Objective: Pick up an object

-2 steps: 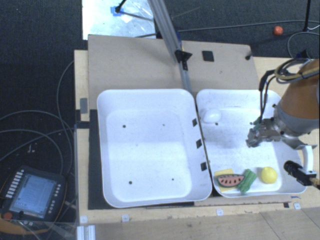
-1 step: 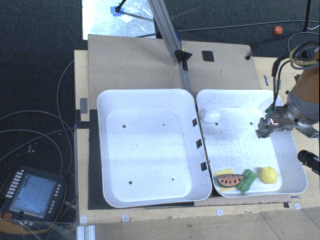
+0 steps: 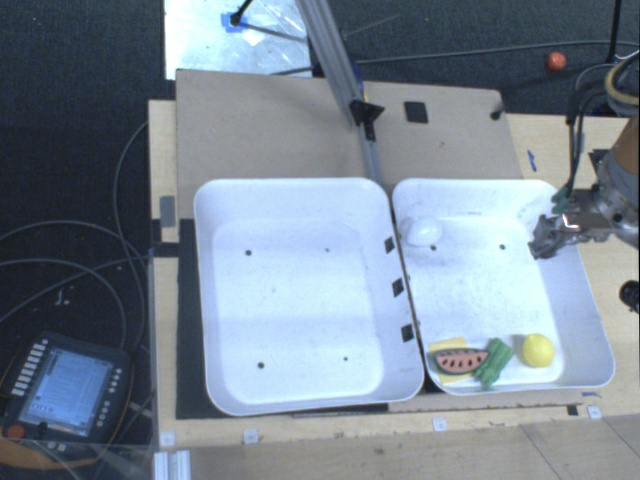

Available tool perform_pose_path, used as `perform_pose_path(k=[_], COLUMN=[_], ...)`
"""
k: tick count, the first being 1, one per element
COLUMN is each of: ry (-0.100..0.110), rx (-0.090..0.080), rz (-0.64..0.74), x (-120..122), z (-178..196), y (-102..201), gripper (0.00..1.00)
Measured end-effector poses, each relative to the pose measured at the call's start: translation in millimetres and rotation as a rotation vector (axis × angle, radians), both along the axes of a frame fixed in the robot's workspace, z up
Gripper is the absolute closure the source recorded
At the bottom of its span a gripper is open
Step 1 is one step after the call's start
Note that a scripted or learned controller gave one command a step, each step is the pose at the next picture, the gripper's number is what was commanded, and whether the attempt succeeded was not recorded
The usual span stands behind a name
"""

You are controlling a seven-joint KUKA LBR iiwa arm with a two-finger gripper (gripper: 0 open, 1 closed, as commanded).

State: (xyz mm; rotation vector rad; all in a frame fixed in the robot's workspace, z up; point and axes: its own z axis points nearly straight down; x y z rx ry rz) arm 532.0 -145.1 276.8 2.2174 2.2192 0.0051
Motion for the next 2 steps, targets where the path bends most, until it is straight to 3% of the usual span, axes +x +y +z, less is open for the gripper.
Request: perform_pose_path(k=[2], ry=[0.006], rx=[0.002], rz=[0.003], x=[-11], z=[-16], y=[103], gripper=[1.0])
